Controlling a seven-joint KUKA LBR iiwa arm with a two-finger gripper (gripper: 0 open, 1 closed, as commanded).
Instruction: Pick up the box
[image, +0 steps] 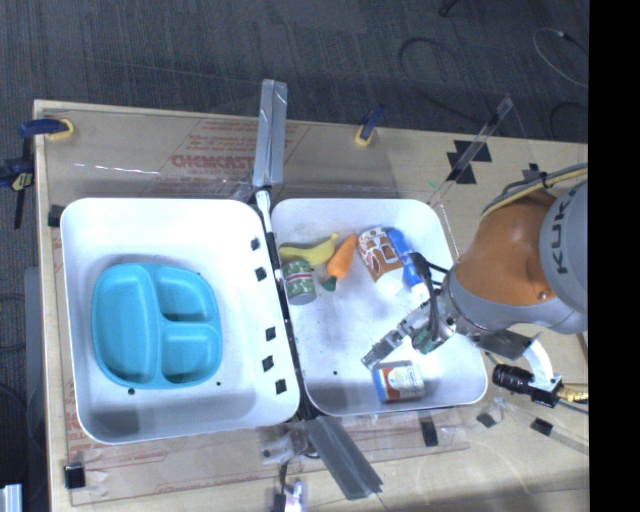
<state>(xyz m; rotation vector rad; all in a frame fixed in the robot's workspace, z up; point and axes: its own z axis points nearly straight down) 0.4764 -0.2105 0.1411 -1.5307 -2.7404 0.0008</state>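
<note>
The box (377, 252) is a small brown and white carton lying in the back part of the right bin (330, 390), beside a blue bottle (401, 254). My gripper (392, 347) hangs low over the front right of that bin, well in front of the box and apart from it. It is open, with nothing between its fingers. A red and white can (401, 381) lies just in front of the gripper.
A banana (309, 250), an orange carrot (341, 257) and a small green can (300, 281) lie at the back left of the right bin. The left bin (80, 225) holds a blue divided tray (156, 322). The arm's grey and orange body (510, 265) overhangs the right bin's right wall.
</note>
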